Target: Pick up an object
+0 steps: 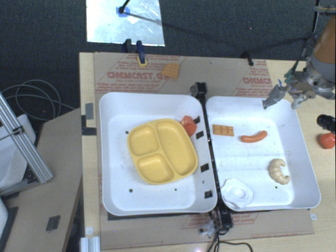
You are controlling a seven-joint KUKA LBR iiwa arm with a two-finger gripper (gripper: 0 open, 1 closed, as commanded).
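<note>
In the left bin (113, 193) you see a yellow divided plate (161, 151) with a small red-orange piece (189, 124) at its upper right rim. Across the divider, the right bin (299, 156) spreads your candidate objects well apart, likely for easy single picks: waffle (222, 130), fried egg (237, 192), sausage (254, 137), croissant (279, 171). Above that bin's far right corner, the gripper (286, 95) hangs with fingers spread apart, holding nothing.

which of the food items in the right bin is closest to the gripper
The sausage, orange-red and lying mid-bin, sits nearest the gripper hovering over the bin's top right corner. The waffle piece lies farther left, and the croissant and fried egg lie nearer the front edge.
</note>
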